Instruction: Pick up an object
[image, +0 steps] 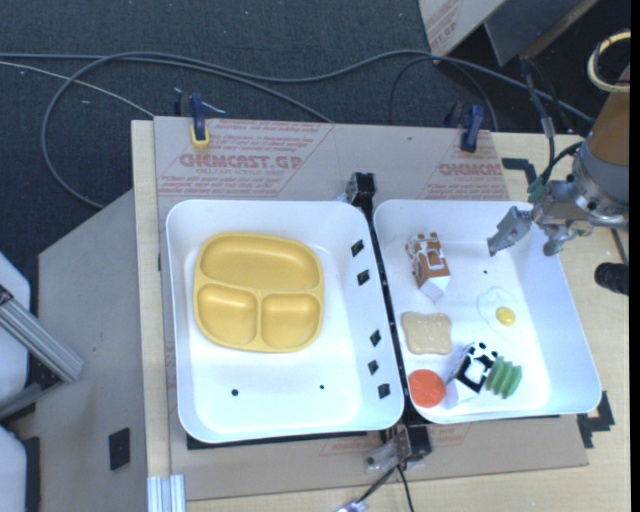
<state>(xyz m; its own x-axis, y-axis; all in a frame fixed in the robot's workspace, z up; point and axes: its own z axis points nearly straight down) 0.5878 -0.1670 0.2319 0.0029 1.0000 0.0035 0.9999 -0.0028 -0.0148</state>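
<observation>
The right bin (560, 330) holds several toy foods. A brown and white carton (429, 262) lies at its far left, with a slice of toast (427, 332) below it. A fried egg (498, 309) lies mid-right. Along the near edge are a red disc (427, 387), a black and white piece (476, 367) and a green piece (505, 378). My gripper (528, 238) hangs over the bin's far right part, open, with nothing between its fingers. It is right of the carton and above the egg.
The left bin (200, 400) holds a yellow divided plate (260, 291). A black divider with clips (368, 290) runs between the bins. Blue clamps (199, 115) (471, 124) hold the board's far edge. Cables trail across the dark floor behind.
</observation>
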